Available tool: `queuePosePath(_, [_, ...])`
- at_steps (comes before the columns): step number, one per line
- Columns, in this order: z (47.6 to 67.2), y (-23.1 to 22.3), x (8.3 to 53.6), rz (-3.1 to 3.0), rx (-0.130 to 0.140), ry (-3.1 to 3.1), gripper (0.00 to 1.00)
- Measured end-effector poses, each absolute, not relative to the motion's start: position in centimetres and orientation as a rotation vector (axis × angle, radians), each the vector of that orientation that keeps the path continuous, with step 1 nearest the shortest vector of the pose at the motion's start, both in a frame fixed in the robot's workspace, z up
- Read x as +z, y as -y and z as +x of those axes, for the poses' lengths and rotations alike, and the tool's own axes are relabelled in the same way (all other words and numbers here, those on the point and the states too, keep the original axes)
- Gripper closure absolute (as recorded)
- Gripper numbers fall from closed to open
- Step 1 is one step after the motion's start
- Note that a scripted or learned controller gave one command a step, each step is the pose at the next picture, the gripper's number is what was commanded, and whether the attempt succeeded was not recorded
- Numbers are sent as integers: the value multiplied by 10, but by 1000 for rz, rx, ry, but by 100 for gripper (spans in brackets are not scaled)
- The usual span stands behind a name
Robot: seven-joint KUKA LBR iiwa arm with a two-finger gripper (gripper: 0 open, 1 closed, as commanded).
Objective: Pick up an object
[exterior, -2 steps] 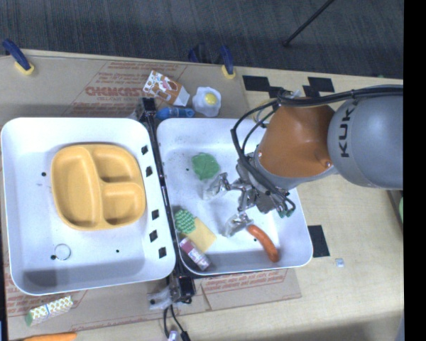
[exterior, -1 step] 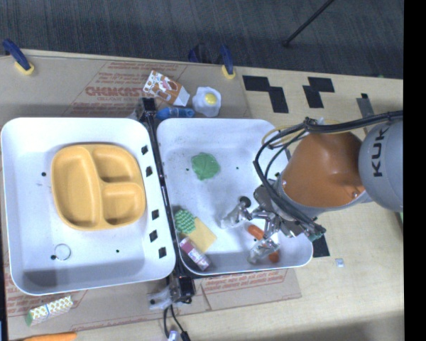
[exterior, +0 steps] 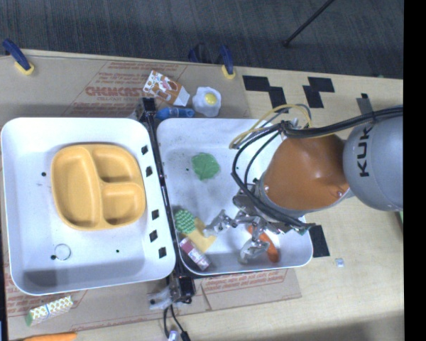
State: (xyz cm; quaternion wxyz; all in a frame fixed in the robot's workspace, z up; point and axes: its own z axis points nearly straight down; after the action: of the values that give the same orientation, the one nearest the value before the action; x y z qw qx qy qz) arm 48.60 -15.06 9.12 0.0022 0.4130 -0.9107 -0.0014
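My gripper is low in the front right corner of the right bin, under the orange wrist band. A small orange item lies right against it on its right side; whether it is held is unclear. To the left sit a green-and-yellow knobbly piece, a yellow wedge and a dark red packet, all near the front left corner. A green lumpy item lies alone further back in the same bin.
The left bin holds a yellow divided tray. Behind the bins lie a printed packet, a blue item and a white-and-yellow egg shape. Cables loop over the arm.
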Motion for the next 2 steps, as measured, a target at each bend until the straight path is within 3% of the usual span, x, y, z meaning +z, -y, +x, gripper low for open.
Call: queuePosePath(2, [513, 132, 92, 2020, -2, 2406, 0])
